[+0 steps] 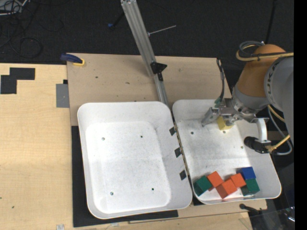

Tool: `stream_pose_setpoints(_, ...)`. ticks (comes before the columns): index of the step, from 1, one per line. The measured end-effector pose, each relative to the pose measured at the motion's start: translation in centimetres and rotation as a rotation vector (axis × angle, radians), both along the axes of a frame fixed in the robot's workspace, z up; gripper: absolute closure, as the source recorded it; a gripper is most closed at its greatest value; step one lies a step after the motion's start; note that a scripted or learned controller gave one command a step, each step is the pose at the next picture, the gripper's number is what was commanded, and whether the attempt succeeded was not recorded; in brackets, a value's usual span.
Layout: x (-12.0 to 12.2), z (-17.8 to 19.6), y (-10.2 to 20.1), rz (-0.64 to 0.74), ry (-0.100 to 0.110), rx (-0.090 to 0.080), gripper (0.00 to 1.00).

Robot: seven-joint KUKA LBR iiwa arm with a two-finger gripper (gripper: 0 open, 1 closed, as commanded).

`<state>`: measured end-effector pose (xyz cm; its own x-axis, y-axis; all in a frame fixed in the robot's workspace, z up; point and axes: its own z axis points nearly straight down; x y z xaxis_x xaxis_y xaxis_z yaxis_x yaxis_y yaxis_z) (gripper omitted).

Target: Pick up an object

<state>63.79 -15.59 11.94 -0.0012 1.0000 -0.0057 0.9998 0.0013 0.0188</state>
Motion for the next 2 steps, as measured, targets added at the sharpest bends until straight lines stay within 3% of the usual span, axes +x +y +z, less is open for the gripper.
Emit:
stream_pose_setpoints(1, 0.0, 0.8, -0.2, -0.002, 0.000, -0.002, 1.00)
stream_pose_setpoints(2, -0.9, 6.1, -0.7, -0.004, 0.016, 0.005, 1.00)
